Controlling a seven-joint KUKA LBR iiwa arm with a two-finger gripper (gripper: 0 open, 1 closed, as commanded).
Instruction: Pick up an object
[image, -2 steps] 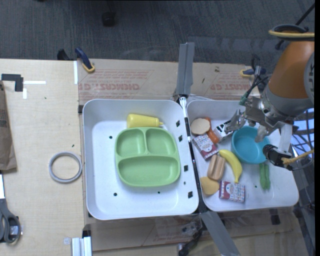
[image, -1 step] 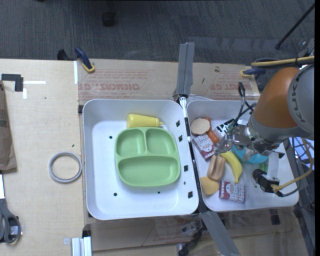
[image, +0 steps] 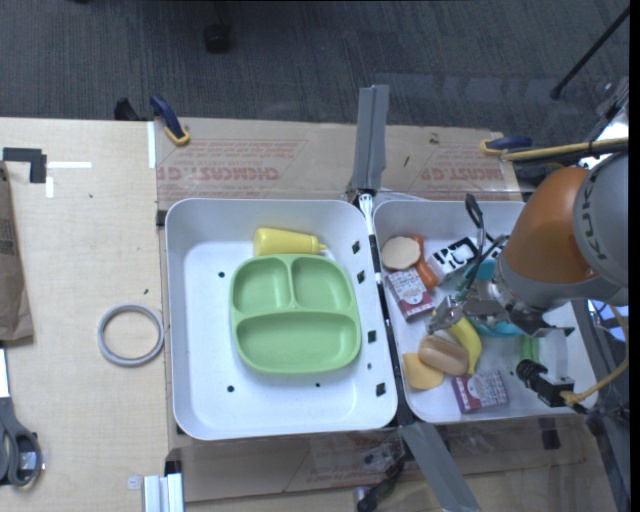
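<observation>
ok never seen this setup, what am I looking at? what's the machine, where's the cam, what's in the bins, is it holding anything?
One fixed camera looks down at a slant on a bench with two shallow white bins. The grey machine with the orange band is a KUKA robot arm reaching in from the right; its gripper sits low over the right bin.

The left bin holds a green divided plate and a yellow bottle-like toy behind it. The right bin holds toy food: a banana, a hot dog, a round bread-like piece, and small printed packets.

A tape ring lies on the bench at left.

The gripper is right among the clutter, so I cannot tell whether it holds anything.
</observation>
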